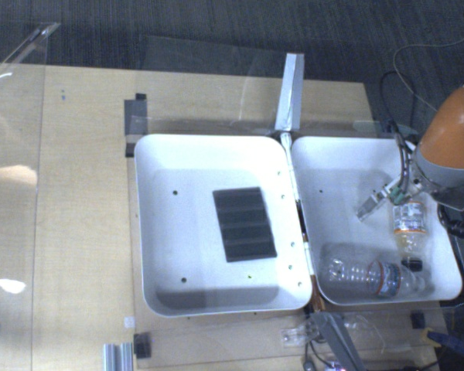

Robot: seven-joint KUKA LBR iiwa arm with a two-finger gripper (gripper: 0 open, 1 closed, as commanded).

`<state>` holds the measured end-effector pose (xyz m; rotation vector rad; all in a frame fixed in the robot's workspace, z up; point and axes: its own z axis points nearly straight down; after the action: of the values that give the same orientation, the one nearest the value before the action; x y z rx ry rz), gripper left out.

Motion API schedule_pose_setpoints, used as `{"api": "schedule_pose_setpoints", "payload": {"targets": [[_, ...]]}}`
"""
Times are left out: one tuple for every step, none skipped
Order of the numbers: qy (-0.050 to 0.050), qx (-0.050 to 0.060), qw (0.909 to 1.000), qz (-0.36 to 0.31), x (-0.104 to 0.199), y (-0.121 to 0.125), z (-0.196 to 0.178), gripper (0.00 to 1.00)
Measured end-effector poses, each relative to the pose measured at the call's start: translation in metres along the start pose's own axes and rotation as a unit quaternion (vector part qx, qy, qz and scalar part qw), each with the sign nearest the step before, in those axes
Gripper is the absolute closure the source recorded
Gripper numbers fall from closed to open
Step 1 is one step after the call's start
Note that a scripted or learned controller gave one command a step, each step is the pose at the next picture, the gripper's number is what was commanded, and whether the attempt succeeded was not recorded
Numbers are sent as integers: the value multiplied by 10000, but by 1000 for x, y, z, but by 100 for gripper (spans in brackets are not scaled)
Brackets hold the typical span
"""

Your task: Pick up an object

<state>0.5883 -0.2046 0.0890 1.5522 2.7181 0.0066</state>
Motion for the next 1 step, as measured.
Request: {"api": "schedule_pose_setpoints", "payload": {"targets": [[13,5,9909,-1343,22,20,-27,0]]}}
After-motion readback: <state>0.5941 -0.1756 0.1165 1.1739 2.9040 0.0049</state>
